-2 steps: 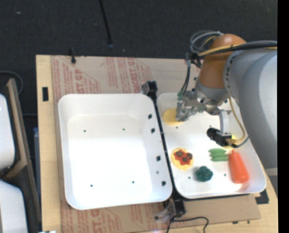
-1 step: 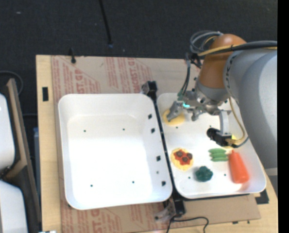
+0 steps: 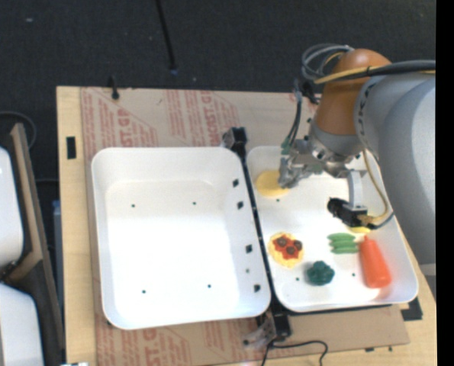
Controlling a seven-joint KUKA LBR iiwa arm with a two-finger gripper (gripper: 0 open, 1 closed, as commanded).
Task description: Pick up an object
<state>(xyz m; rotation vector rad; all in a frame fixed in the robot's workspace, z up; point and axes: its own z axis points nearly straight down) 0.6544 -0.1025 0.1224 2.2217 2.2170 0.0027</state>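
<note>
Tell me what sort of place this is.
Probably a robotics lab test bench: a grey arm with orange band reaches over two shallow white plastic bins on a cardboard-covered bench, with toy food such as an orange plastic carrot.

Red printed lettering on the cardboard sheet [image 3: 173, 120] under the bins, running in repeated strips along the far edge and down the left edge; too small, blurred and turned to be read. No other readable text, labels or numbers.
</note>
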